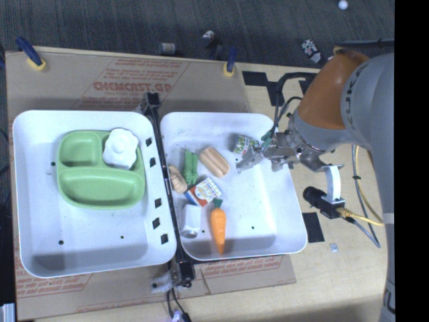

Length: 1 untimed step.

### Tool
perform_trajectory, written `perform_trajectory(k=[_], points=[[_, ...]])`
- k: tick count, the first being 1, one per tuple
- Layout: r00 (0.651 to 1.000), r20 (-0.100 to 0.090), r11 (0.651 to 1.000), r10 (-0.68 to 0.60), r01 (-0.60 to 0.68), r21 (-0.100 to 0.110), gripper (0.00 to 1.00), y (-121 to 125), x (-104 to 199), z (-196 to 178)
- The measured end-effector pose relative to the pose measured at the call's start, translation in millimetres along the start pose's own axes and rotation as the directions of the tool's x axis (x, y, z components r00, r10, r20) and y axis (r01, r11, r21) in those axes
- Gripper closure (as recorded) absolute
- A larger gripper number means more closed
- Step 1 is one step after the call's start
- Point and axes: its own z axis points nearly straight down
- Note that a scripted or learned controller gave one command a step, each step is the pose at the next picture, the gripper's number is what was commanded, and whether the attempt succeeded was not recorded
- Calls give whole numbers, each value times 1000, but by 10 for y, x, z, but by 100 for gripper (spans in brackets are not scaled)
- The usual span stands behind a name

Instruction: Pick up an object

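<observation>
gripper [249, 158]: low inside the right bin [285, 240], near its upper right wall; we cannot tell its state. crumpled green packet [242, 142] just beside it. we judge a clean pick needs a straight descent over one item, clear of neighbours.
bun [214, 161]: left of gripper, long axis slanting upper left to lower right.
green piece [190, 168]: left of bun, near upright.
carton [204, 192]: below bun.
carrot [218, 228]: below carton, long axis vertical, tip toward near wall.
left bin [30, 200]: green tray [100, 183], white lump [121, 147].
</observation>
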Motion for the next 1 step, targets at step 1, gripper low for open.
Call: perform_trajectory(k=[1], points=[[1000,1,1000,0,0,0,0,-22,127,991]])
